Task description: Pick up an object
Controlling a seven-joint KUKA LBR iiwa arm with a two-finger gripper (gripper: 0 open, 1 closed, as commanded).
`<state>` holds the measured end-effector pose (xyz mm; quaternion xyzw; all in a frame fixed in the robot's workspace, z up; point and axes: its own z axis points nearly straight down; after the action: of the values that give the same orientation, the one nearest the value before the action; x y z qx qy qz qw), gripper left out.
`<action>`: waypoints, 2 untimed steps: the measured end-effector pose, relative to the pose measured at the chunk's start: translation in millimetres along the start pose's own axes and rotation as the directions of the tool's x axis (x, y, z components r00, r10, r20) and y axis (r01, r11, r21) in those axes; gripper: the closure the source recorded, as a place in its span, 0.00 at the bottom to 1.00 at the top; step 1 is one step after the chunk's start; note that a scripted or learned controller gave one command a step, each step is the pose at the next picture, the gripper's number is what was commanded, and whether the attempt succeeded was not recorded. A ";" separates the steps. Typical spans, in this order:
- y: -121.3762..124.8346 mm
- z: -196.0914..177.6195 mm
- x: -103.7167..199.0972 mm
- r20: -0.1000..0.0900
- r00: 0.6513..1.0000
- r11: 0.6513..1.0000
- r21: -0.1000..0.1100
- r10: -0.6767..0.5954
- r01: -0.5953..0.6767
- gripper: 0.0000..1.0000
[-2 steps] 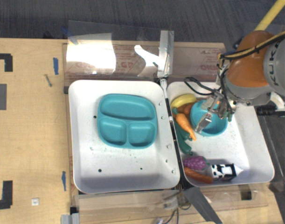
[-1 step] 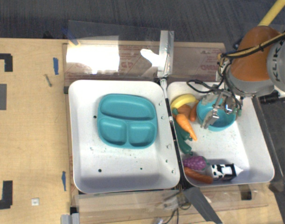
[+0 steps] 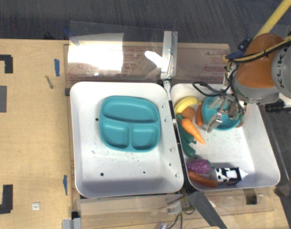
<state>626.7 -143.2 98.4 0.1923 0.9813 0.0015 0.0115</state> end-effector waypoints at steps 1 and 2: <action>17.1 6.4 72.1 -0.007 0.968 0.968 0.006 0.251 -0.251 0.00; 16.8 -9.5 66.6 0.011 0.968 0.968 0.001 0.251 -0.251 1.00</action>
<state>571.1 -102.5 106.5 0.3149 0.9490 0.0006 0.0160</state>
